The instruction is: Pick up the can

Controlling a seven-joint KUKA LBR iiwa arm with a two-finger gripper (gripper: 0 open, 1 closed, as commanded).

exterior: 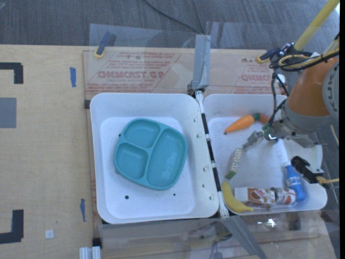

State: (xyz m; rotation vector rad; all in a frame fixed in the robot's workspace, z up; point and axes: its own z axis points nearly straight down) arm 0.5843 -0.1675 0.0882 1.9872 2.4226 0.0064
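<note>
Your can (268, 197) lies on its side along the near wall of the right bin (269, 99). It is a cylinder with a glossy printed wrap, pale at the left end and running to brown and red further along. The print is too small to read. Its left end sits just beside the curved yellow banana (233, 198) in the bin's near-left corner. Its right end meets a blue bottle (295, 184) with a white band, which stands at an angle to the can.

The gripper (252, 140) hangs over the far half of the same bin, well apart from the can, and nothing sits between the jaws. You cannot tell from this angle whether the jaws are open or closed. Just beside the gripper lies a smooth, tapered orange carrot (240, 124) with its green stub toward the arm. A narrow, pale, speckled strip (235, 163) with a greenish end lies at a slant between the gripper and the banana.

The left bin (102, 161), of matte white plastic with rounded corners, holds a teal plate (151, 153) moulded into three compartments. Both bins rest on a pale wood-toned table (43, 144).
</note>
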